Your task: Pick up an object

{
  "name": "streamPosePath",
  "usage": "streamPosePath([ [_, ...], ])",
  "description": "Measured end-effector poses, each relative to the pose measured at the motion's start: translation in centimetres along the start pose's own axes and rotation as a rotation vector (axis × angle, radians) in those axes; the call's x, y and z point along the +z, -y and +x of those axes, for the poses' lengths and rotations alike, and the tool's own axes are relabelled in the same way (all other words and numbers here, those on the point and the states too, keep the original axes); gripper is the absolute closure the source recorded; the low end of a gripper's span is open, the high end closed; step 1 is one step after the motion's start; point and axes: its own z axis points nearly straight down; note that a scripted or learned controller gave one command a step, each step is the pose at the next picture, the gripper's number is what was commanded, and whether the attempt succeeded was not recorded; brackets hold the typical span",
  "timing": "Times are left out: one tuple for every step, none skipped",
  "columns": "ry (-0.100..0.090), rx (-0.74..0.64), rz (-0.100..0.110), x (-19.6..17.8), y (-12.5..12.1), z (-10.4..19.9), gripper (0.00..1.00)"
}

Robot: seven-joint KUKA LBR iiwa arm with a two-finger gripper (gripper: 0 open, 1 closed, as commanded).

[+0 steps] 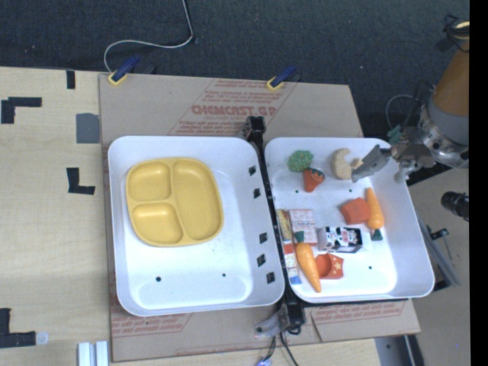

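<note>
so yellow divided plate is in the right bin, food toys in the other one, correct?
Not quite. The camera view shows the yellow divided plate in the left bin; the food toys, such as the carrot and broccoli, lie in the right bin.

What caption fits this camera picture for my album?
Robot pincer hovers over toy food in the right bin, beside a yellow plate in the left bin.

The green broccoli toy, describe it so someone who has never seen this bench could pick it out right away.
Start at the right-hand white bin, the one holding small toy foods rather than the yellow divided plate. Go to its far left corner, near the divider between the bins. There sits the small green broccoli toy, the only green item, just above a red strawberry toy.
</note>
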Motion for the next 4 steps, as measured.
streamPosePath([
  [-0.001, -0.001, 0.003, 10.6, -1.7, 8.1, 0.00],
  [0.001, -0.001, -0.001, 11.2, -9.8, 6.5, 0.00],
  [0.002, -0.001, -0.003, 17.9, -10.6, 7.3, 0.00],
  [0.003, -0.003, 0.006, 17.0, -10.5, 7.3, 1.00],
])
